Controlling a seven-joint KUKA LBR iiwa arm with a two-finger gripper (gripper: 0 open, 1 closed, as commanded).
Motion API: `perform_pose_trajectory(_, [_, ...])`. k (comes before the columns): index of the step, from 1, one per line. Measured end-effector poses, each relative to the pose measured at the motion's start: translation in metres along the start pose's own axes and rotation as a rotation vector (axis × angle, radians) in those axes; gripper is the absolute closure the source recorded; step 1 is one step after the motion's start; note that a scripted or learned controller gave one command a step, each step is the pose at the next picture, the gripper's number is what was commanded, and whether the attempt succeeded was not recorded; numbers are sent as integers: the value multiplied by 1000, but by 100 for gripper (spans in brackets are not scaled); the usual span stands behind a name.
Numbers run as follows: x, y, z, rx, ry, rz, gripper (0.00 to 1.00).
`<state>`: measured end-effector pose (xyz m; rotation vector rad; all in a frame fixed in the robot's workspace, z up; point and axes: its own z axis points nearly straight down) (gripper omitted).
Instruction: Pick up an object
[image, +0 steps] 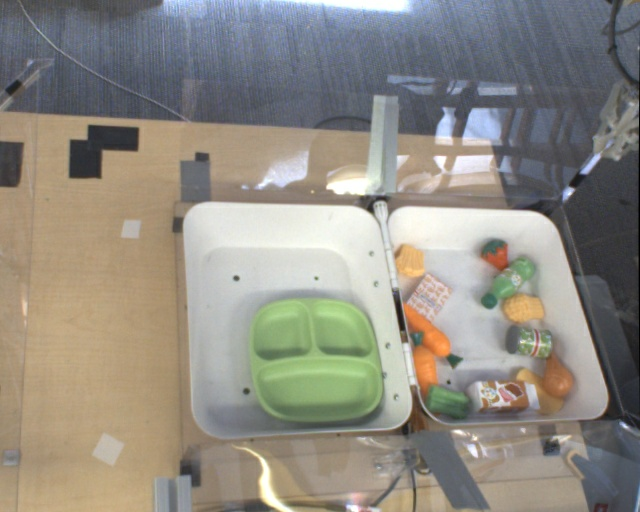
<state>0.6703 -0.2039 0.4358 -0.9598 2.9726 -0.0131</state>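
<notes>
Nearest you, right of the green plate (315, 358), a little bottle (500, 396) lies flat against the right bin (585, 300) front wall, awkward to get under. Your gripper (617, 128) looks parked up far right of the plate, outside the bin; can't tell if it's spread or closed. I'd go for the can (530, 342), since the carrots (428, 345) hug the divider.

You've got two bins side by side on the desk (90, 330). The left bin (215, 260) holds a divided tray (315, 358), sitting toward its front edge. The right bin (560, 260) has toy food: a strawberry (494, 253) near its back right corner, a bottle (500, 396) along the front edge, carrots (428, 340) along its left wall.
</notes>
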Motion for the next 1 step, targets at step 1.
perform_pose_trajectory(1, [1, 2, 91, -13, 9, -58, 100])
